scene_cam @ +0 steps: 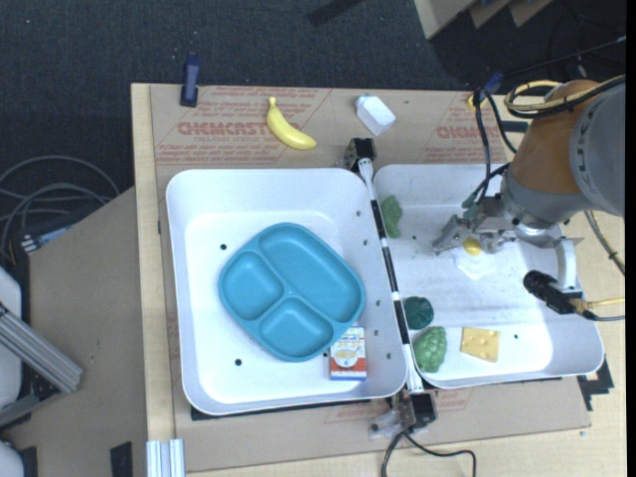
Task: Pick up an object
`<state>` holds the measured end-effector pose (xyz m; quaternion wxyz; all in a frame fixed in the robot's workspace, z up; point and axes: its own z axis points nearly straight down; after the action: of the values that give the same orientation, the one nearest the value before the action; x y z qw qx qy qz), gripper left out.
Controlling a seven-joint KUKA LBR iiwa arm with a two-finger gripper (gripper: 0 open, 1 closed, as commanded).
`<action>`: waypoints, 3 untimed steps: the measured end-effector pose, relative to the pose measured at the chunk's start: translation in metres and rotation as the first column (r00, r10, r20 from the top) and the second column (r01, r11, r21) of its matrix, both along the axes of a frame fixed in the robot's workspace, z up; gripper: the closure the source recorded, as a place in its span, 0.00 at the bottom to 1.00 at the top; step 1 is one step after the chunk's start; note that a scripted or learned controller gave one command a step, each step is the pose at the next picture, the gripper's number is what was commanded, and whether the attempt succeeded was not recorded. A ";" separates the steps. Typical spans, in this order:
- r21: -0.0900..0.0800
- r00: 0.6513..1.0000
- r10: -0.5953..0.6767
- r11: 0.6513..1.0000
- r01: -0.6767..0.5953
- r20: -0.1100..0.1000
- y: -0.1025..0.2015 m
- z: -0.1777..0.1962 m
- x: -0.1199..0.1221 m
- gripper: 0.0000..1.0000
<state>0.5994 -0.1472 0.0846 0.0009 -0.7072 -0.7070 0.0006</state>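
Over the right bin (586, 351) you see the metal claw (473, 238) low above a small round yellow object (472, 249); you cannot tell whether it grips. Nearby lie a holed cheese wedge (480, 344) and bumpy green pieces (429, 349). Your left bin (189, 266) holds a glossy blue divided plate (289, 290) and a small carton (349, 354).

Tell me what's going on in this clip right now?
The arm's gripper is down in the right bin, over a small yellow object. Whether it has a hold on it can't be seen. A cheese wedge and green items lie nearby. The left bin holds a blue divided plate and a small carton.
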 end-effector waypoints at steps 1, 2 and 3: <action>-0.002 1.000 0.001 1.000 -0.001 0.005 -0.042 0.065 0.032 0.00; 0.001 1.000 0.000 1.000 0.000 0.000 -0.032 0.022 0.021 0.00; 0.001 1.000 0.000 1.000 0.000 0.000 -0.024 -0.001 -0.003 0.00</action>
<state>0.5963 -0.1710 0.0841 0.0012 -0.7073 -0.7069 0.0005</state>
